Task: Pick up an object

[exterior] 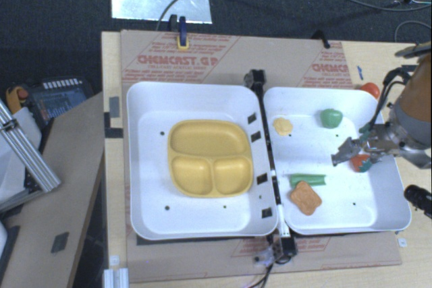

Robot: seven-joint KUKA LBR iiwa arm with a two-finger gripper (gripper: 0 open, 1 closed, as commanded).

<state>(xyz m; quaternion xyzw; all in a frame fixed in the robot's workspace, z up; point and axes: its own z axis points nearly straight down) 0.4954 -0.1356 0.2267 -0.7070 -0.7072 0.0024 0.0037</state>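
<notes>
Objects lie in the right bin (385, 212): a green ball (331, 118) at upper right, a pale yellow piece (282, 125), a green strip (308, 179) and an orange piece (306, 198) lower down. Over a red-orange item (362, 162) at the frame's right, the hand (344, 155) hovers; its grip cannot be told. The left bin (142, 145) holds a yellow divided tray (209, 157).

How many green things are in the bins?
2, both in the right bin: a round green piece near its far edge, and a flat green strip beside the orange piece. The end effector may hide more.
</notes>
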